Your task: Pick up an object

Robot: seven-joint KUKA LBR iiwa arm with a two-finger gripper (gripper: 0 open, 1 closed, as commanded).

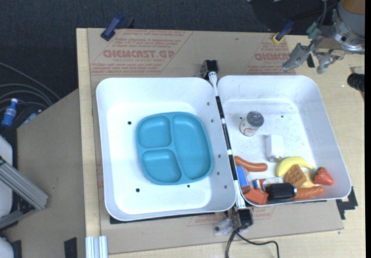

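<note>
Above the right bin's (324, 106) far rim, my gripper (310, 57) hangs spread and carries nothing. Nothing is picked yet: the toy food pile (290, 181) lies at that bin's near edge, the descent and grasp remain.
</note>
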